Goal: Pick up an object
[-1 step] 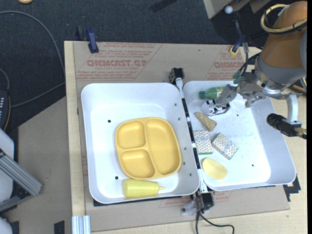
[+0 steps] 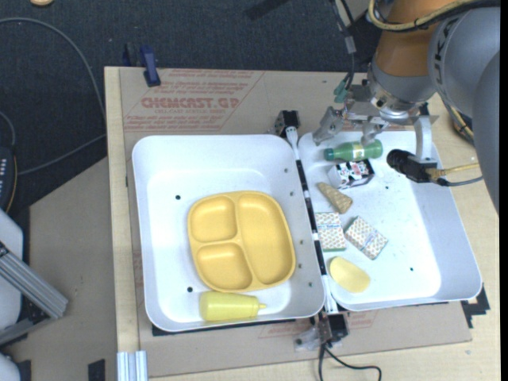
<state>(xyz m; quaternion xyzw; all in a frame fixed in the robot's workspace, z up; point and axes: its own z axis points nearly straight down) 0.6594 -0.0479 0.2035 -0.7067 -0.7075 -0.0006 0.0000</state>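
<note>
While gripper (image 2: pixel 349 133) hangs over green bottle (image 2: pixel 354 150) in right bin (image 2: pixel 444 236), grip state unclear; yellow tray (image 2: pixel 240 239) in left bin (image 2: pixel 159 213)

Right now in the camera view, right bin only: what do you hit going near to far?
Pale yellow disc → patterned box → tan wedge → black-and-white packet → green bottle → claw above the far edge.

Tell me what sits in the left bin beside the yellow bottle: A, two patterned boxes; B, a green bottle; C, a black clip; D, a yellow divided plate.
D: the yellow divided plate lies in the left bin, just above the yellow bottle.
</note>
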